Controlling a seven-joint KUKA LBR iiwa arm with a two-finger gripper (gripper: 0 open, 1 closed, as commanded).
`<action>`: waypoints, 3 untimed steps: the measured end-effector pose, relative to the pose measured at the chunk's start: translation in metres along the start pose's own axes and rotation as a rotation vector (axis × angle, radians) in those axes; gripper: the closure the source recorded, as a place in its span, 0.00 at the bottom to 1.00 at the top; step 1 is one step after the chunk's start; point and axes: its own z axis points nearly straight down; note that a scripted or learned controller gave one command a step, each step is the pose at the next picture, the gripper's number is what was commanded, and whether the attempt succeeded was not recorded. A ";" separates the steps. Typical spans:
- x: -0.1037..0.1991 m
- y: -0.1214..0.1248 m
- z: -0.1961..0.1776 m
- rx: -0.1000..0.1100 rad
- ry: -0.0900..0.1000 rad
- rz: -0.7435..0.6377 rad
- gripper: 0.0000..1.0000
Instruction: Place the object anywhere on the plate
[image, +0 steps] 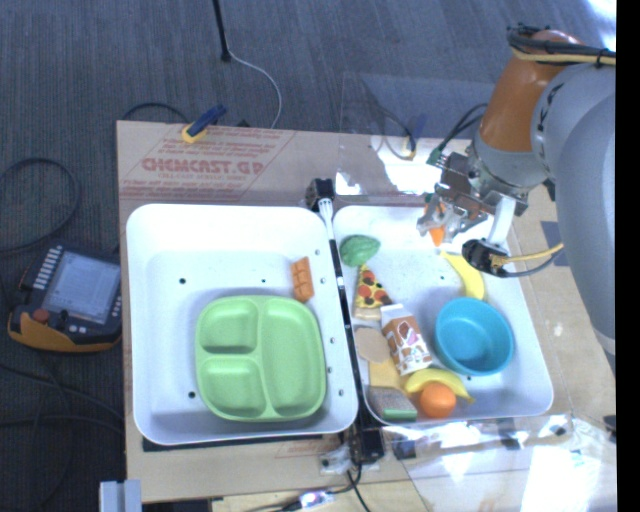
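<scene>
At the near end of the right bin (520, 400) an orange (436, 400) sits against a banana (432, 381) and a green sponge-like block (397, 405). Just beyond them stand a small printed carton (405, 338) and a blue bowl (474, 337), with a pizza-slice toy (372, 292) and a green leafy piece (360, 248) farther back by the dividing rim. In the left bin (160, 240) the green divided plate (262, 358) lies in the near half, and a small orange block (301, 279) rests apart from it near the bin's right wall. Farthest back, the gripper (440, 228) hangs over the right bin's far end with a small orange object (437, 235) pinched at its fingertips, above a second banana (466, 274).
</scene>
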 end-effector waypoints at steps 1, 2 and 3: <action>0.000 0.000 0.000 0.000 0.000 0.000 0.00; -0.071 -0.086 0.024 0.002 0.002 -0.274 0.00; -0.069 -0.086 0.024 0.000 0.004 -0.275 0.00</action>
